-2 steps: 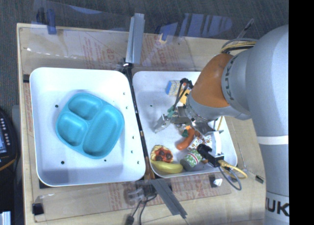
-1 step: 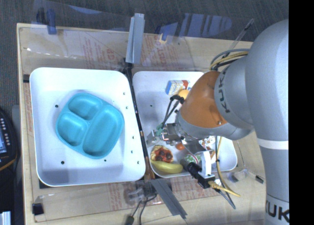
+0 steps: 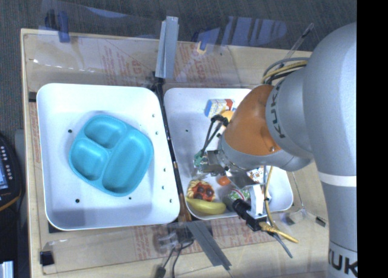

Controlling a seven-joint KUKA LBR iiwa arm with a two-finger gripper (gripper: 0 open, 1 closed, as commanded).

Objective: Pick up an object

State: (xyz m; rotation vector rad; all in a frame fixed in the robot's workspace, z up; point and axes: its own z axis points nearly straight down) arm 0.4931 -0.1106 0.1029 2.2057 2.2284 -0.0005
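My gripper (image 3: 219,172) is down low in the right bin (image 3: 182,119), over its front half, with the orange-banded wrist above it hiding much of the bin. Just in front of the gripper lies a yellow banana (image 3: 206,208), and a dark red fruit-like piece (image 3: 202,191) rests against the banana. A small orange-red thing (image 3: 224,181) shows right under the gripper; whether it is held is unclear. A small white, blue and yellow box (image 3: 218,108) lies at the bin's far end, apart from the gripper.
The left bin (image 3: 54,149) holds a blue divided plate (image 3: 110,154) in its middle. A raised divider (image 3: 168,143) separates the two bins. The arm covers the right bin's right side.
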